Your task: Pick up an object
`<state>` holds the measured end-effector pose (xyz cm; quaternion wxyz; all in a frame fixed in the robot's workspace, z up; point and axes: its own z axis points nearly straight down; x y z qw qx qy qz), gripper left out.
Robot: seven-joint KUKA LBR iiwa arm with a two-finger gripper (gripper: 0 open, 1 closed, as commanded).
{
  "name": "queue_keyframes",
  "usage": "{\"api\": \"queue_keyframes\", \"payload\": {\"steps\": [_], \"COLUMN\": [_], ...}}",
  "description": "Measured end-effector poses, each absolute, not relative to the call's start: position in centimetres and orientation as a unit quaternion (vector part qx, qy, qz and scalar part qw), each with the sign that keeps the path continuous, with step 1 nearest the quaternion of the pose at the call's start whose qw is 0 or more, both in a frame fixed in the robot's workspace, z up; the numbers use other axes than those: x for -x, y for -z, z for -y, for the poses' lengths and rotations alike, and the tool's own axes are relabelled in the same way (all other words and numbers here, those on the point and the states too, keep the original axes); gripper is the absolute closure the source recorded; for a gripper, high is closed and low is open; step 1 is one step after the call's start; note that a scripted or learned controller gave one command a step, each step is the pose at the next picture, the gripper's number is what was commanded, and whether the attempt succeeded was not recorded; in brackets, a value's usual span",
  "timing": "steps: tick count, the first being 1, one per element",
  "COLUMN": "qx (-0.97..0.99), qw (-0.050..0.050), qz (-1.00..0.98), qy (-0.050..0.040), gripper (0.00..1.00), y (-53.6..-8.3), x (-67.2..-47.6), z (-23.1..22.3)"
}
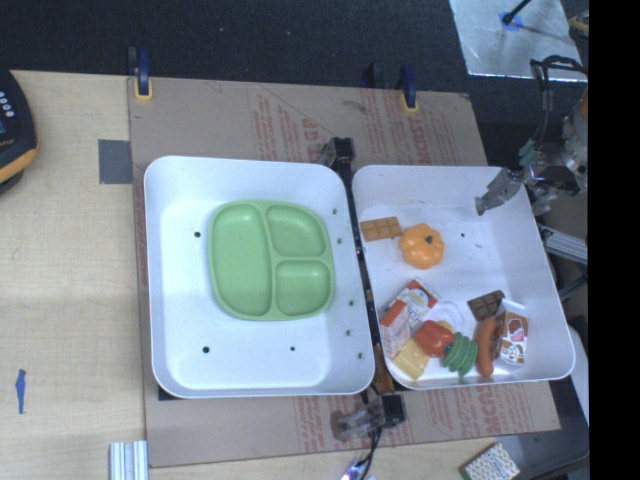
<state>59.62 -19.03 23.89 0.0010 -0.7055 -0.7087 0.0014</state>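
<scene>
The little orange pumpkin sits in the right bin, near its top. The pincer hangs over that bin's top right corner — up and to the right of the pumpkin, well apart from it. Nothing is in its grip, and I cannot tell how far open it is. Below the pumpkin lies a heap of toy food. Left of it — a green plate in the left bin.

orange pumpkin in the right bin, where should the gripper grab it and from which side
Grip the orange pumpkin across its round body, probably coming straight down from above. It sits alone on the bin floor, a little apart from the brown cracker to its left, so fingers closing front to back should clear that. The gripper is up near the bin's far right corner.
</scene>
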Motion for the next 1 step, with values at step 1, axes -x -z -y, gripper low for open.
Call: {"api": "queue_keyframes", "payload": {"steps": [1], "qx": [0.703], "qw": [0.007], "qz": [0.711], "qy": [-0.0031], "gripper": [0.00], "y": [-8.37], "x": [-57.54], "z": [12.58]}}
